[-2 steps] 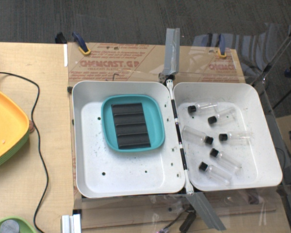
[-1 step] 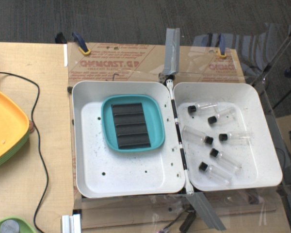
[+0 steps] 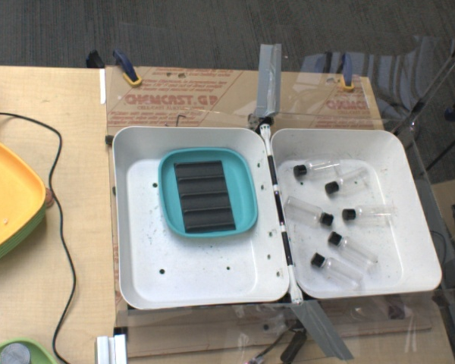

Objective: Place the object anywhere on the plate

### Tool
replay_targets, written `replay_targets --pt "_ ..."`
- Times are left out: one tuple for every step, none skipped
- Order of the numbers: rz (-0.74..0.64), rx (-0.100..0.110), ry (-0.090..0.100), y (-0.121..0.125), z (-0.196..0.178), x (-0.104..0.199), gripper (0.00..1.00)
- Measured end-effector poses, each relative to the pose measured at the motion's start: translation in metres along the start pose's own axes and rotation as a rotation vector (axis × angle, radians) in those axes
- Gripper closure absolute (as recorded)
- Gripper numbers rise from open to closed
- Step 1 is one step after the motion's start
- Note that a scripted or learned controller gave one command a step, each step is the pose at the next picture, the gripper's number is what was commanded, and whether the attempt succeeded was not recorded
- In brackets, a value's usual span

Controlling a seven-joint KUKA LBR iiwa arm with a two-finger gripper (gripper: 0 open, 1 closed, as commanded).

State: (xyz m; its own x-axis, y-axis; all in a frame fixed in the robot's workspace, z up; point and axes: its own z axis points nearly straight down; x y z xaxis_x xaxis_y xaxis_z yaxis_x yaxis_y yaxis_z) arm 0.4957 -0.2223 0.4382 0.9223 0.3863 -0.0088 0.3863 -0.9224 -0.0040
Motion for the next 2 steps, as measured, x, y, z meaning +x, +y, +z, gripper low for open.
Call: replay_targets --pt "0.111 -0.001 0.003 -0.0067 -0.0017 -0.0159 0.0" --pt "0.193 -0.002 0.004 -0.0068 -0.0021 -0.0157 0.0"
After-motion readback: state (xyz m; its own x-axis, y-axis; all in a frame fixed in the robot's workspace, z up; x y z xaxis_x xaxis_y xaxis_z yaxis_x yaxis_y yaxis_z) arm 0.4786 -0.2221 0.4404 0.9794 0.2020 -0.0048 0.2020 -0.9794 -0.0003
